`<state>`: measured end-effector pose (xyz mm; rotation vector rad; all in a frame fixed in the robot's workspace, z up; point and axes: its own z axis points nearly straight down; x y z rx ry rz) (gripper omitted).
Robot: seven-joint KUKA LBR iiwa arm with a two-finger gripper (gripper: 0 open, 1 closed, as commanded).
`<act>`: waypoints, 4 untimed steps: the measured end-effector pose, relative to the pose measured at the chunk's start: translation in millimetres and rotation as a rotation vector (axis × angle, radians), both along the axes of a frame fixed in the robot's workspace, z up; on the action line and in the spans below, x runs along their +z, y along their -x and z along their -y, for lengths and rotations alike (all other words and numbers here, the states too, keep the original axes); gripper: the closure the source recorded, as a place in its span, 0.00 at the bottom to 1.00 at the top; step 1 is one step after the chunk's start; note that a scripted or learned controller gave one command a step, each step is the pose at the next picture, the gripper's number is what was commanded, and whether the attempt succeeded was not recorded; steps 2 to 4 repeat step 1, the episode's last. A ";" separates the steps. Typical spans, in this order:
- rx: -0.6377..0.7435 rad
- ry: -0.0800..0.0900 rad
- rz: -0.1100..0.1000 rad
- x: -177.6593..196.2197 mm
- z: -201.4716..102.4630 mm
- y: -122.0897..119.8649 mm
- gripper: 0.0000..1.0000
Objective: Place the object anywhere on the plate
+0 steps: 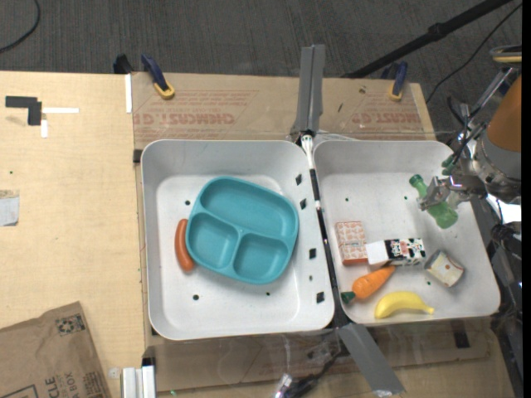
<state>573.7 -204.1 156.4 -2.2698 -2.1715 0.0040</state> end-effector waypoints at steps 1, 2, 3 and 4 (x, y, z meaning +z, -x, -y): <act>0.134 -0.002 -0.001 -30.7 -60.0 2.3 1.00; 0.134 -0.002 -0.001 -30.7 -60.0 2.3 1.00; 0.134 -0.002 -0.001 -30.7 -60.0 2.3 1.00; 0.134 -0.002 -0.001 -30.7 -60.0 2.3 1.00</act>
